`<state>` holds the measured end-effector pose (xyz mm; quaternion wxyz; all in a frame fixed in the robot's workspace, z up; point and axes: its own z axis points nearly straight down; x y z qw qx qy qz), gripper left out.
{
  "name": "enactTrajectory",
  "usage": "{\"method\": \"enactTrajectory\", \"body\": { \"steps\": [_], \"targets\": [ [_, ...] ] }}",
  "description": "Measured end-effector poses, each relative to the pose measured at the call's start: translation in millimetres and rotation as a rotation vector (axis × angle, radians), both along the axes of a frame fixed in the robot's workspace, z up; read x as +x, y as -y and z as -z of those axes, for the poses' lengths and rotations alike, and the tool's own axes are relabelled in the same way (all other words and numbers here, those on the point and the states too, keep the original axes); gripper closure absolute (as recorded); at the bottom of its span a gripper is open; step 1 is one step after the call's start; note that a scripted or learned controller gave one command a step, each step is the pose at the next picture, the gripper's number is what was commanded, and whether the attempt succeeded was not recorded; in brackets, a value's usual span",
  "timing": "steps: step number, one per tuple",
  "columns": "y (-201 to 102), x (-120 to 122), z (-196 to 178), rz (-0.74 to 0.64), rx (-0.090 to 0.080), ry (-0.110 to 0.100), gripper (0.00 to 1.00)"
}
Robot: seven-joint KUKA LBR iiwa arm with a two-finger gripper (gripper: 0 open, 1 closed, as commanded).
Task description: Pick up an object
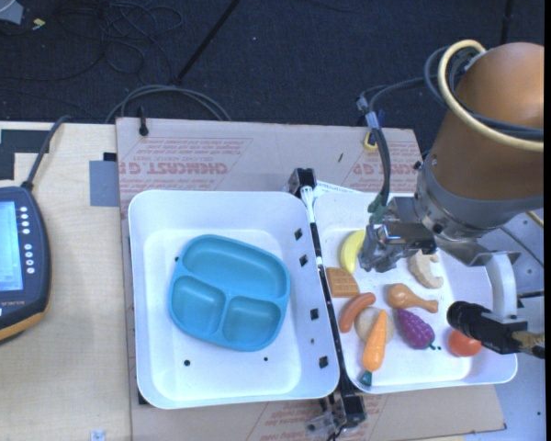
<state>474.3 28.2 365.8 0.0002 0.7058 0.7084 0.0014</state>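
The gripper (382, 249) is down inside the right bin (424, 367), low over the upper middle of its floor. From where I stand its tips are dark and bunched together, so I cannot tell whether it is spread or closed, and I see nothing held in it. Just beside it on the left lies a yellow toy piece (351, 249), so close that I cannot tell if they touch. To its right sits a pale bread-like chunk (427, 269).

Below these the other toy food is scattered: a tan waffle square (342, 283) near the bin's left wall, a reddish sausage (355, 310) slanting under it, a pale lump (365, 322) against the sausage, and an orange carrot (376, 341) pointing towards the front edge. A drumstick (411, 298) lies mid-bin, a purple bunch (413, 329) just below it, and a red tomato (461, 344) sits towards the right corner.

The left bin (151, 246) holds a blue divided plate (230, 290). Both bins rest on cardboard (211, 159) on the table (73, 338), with a screen handset (9, 255) at the far left.
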Motion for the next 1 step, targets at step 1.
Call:
{"method": "enactTrajectory", "body": {
  "steps": [1],
  "targets": [
    [-46.3,1.6,-13.4,0.000,-0.002,-0.004,1.00]
  ]
}}
